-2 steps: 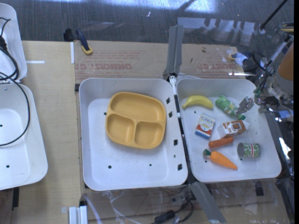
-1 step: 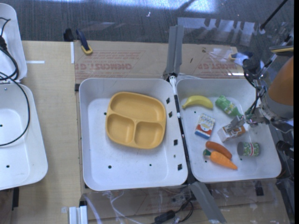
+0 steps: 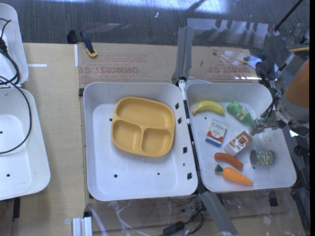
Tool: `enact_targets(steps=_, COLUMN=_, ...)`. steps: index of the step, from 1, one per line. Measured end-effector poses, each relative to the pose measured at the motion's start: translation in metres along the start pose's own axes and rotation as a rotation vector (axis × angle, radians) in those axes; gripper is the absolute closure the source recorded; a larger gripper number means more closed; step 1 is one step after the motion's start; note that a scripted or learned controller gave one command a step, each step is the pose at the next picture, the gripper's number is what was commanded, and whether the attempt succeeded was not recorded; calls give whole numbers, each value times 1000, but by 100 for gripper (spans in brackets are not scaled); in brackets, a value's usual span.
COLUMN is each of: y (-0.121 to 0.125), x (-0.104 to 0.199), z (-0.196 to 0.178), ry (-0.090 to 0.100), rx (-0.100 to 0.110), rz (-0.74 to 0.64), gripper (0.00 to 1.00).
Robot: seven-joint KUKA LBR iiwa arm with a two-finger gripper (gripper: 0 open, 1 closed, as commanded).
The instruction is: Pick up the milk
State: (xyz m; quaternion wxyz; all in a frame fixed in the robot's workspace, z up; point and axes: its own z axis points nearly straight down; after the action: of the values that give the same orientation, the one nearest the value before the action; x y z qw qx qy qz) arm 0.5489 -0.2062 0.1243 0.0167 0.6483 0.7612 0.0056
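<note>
The milk (image 3: pixel 215 132) is a small white carton with a red picture and a blue base. It lies flat in the right bin (image 3: pixel 275 178), left of centre and just below the banana (image 3: pixel 208 107). My gripper (image 3: pixel 258 127) reaches in from the right edge and hangs low over the bin. Its tip is close to the upper right corner of a brown-and-white carton (image 3: pixel 238 143). The gripper is about a carton's length to the right of the milk and holds nothing that I can see.
The right bin also holds a green packet (image 3: pixel 239 110), a small can (image 3: pixel 262 157), a sausage (image 3: pixel 228 160) and a carrot (image 3: pixel 235 175). In the left bin (image 3: pixel 98 146) lies a yellow divided plate (image 3: pixel 143 126). A ridge (image 3: pixel 186 132) separates the bins.
</note>
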Motion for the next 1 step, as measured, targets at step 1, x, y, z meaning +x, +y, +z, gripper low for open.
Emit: enact_targets(steps=1, y=-1, x=0, z=1, ry=1, rx=2, rz=0, gripper=0)
